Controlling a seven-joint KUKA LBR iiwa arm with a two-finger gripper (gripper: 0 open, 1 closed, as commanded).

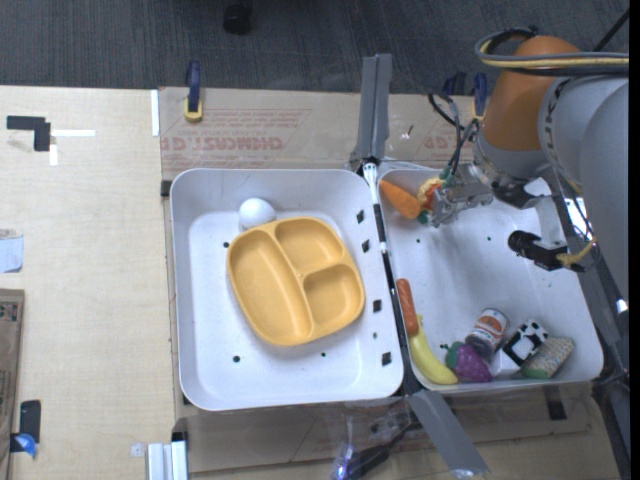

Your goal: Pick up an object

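One smooth tapered orange carrot [402,200]

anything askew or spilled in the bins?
Nothing spilled. The yellow divided plate lies skewed in the left bin. A hot dog and banana lie against the divider side of the right bin.

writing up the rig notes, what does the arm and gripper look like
The arm is bulky, rounded and pale grey, with an orange band above the wrist. A yellow-and-black cable loops over the band, and thin dark wires run down beside it. The gripper is small, metallic grey and dark. A black fitting sticks out lower on the arm.
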